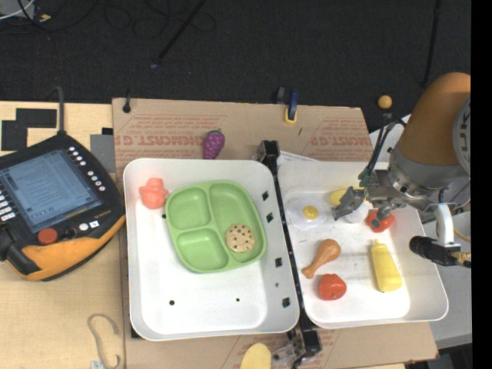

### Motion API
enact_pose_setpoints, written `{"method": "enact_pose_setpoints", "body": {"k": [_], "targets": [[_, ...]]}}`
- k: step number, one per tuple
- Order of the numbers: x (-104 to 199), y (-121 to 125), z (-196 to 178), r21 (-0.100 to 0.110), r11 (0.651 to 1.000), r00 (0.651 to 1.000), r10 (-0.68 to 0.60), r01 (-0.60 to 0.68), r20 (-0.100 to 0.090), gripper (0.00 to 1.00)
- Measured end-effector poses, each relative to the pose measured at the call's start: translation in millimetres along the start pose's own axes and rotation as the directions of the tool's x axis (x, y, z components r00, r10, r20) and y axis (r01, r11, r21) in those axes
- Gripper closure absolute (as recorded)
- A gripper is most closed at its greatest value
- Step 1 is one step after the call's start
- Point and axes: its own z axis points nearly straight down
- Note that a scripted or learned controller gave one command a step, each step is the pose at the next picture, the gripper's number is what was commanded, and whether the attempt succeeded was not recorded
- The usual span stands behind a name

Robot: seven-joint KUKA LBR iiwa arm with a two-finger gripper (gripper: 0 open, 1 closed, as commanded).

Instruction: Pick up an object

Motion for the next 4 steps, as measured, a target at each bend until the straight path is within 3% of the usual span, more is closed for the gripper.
{"method": "enact_pose_setpoints", "body": {"k": [1, 3, 4], "targets": [[-0.3, 2.8, -8.0, -0.013, 1.0, 1.0, -0.002, 0.002, 0.002, 0.0], [9.4, 10.8, 100.4, -0.009, 1.0, 1.0, -0.004, 0.004, 0.001, 0.0], [7.7, 11.0, 87.4, -0.012, 1.0, 1.0, 0.001, -0.001, 0.0, 1.0]]}}
